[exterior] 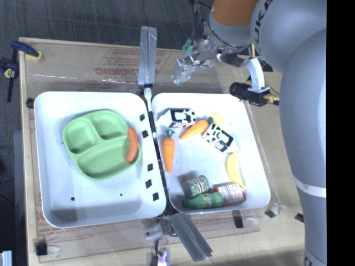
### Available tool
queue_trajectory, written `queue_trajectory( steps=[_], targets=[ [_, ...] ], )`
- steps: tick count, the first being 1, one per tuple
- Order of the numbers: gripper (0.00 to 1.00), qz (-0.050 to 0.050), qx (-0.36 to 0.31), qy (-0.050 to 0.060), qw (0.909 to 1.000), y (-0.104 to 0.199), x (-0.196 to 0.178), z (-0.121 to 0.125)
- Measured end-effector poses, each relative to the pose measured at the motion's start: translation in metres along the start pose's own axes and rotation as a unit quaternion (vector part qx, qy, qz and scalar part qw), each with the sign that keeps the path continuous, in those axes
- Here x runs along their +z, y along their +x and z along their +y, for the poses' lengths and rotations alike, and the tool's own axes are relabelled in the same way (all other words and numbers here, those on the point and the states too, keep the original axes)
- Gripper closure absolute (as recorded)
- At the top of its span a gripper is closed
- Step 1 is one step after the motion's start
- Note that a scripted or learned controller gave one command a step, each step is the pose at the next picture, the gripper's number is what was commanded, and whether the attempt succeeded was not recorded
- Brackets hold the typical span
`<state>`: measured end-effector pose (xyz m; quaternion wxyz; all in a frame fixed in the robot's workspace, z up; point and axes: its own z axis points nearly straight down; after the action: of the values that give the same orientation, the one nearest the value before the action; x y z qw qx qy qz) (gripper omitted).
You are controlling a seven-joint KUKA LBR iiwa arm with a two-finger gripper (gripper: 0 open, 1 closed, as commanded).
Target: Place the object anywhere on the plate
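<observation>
The left bin (52,204) holds a green plate (100,143) with three compartments, and a sausage (132,144) lies on the plate's right edge, partly in the lower compartment. The right bin (256,165) holds two carrots, one upright by the divider (167,153) and one tilted further back (194,129), a black-and-white carton (182,117) at the back, a second patterned box (219,137) beside the tilted carrot, a banana (235,169) along the right wall, a small can (195,185), a green bottle (203,201) lying on its side at the front, and a pinkish packet (230,192) touching it. The gripper (186,68) hangs above the bench behind the right bin, with nothing between its fingers, which stand apart. Much of the arm (299,93) is cut off at the top and right. Reddish writing on the bench behind the bins is reversed and too faint to read; the labels on the can and packet are too small to make out.
</observation>
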<state>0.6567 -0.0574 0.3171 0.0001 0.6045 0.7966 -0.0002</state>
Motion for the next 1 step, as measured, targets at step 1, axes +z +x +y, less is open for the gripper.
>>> queue_trajectory(
  steps=[1],
  targets=[
    [0.0, 0.0, 0.0, 0.0, 1.0, 0.0003, 0.0003, 0.0001]
  ],
)
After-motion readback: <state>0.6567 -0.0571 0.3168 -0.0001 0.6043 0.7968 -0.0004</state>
